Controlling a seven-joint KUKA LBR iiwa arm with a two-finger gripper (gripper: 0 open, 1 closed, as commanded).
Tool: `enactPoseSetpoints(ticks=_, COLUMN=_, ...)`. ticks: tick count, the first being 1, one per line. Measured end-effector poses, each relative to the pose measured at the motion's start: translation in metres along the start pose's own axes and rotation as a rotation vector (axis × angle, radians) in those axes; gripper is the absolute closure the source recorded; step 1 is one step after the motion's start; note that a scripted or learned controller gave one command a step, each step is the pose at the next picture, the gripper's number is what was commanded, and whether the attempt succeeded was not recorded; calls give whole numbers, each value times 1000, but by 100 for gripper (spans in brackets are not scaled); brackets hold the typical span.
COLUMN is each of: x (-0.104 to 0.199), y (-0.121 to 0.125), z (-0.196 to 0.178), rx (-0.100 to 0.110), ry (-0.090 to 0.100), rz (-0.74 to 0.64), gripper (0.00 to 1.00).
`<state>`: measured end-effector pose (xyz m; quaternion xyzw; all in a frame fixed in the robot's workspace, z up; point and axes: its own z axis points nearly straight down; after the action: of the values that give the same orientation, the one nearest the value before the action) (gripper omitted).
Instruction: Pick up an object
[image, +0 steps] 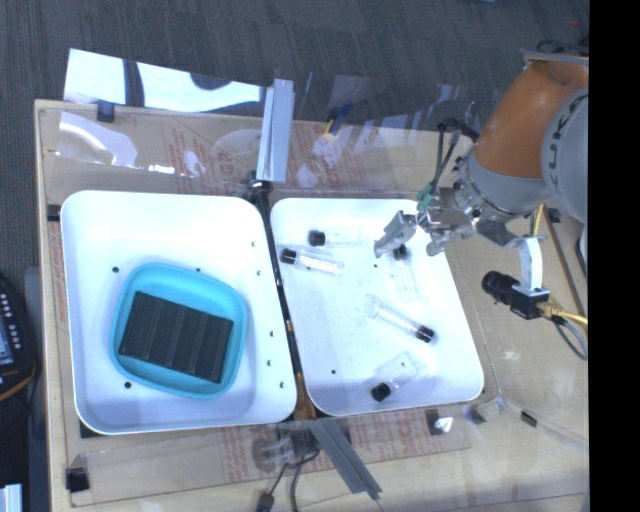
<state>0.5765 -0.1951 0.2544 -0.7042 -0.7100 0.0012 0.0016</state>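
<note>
The counter carries two shallow white bins side by side. The left bin holds a blue tray with a dark ribbed slab lying in it. The right bin holds several small clear tubes with black caps, scattered apart: one near the far left, a black cap or short piece far of it, one toward the right, and one near the near edge.

The arm reaches in from the right, and its tool hangs over the far right part of the right bin. Its fingers look spread, one pale fingertip jutting left, with a small dark piece just beside or under it; nothing is visibly pinched between them.

By my judgement the step in hand is the approach or descent onto that dark piece. The next move calls for lining the fingers on either side of it, dropping low to the bin floor, then pressing together. The clear tubes may roll or slip, being smooth and slight.
</note>
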Motion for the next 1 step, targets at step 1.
enactPoseSetpoints(ticks=1, x=94, y=-9, z=111, rx=-3, ry=-1, rz=-235, gripper=0)
